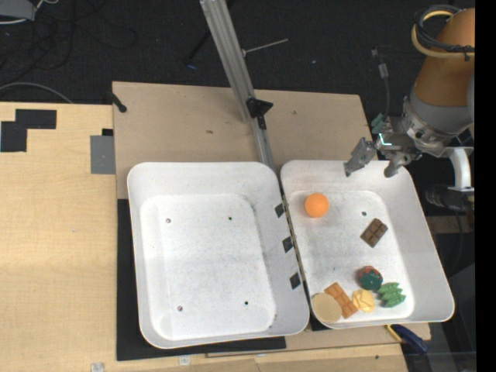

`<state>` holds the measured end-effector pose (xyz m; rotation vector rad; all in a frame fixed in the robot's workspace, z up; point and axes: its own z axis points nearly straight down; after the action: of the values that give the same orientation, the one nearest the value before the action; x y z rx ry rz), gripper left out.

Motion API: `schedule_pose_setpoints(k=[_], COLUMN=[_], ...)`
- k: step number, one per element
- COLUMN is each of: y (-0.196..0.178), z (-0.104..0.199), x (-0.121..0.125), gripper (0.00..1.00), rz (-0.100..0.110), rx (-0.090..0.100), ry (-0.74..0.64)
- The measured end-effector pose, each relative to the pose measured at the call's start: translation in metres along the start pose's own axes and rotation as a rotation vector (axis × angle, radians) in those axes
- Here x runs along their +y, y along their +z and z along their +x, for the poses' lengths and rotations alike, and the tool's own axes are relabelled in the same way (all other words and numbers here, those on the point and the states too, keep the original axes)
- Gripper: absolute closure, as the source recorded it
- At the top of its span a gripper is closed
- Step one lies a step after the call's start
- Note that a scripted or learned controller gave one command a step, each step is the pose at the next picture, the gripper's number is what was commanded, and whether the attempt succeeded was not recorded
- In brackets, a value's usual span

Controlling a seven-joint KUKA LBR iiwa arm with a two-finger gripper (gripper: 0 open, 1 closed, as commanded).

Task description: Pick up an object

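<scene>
The gripper (377, 163) hovers over the far rim of the right bin (434, 242), fingers spread wide and holding nothing. An orange ball (316, 205) lies nearby; a brown block (374, 232) sits further in.

Light was even, from overhead, w/ soft faint shadows. The white bins (203, 178) were bright, near glare, vs a dark floor (116, 29). Pic was slightly soft and grainy; no obvious edge distortion.

Orange ball (316, 205) stands apart; other toys (364, 293) crowd the near corner.
</scene>
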<state>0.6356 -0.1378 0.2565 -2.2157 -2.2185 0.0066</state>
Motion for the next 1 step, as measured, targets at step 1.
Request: schedule_pose_setpoints(k=[1], y=[-0.0027], z=[0.0001], x=[0.0008], gripper=[0.0], rz=[-0.004], rx=[-0.001], ry=[-0.002])
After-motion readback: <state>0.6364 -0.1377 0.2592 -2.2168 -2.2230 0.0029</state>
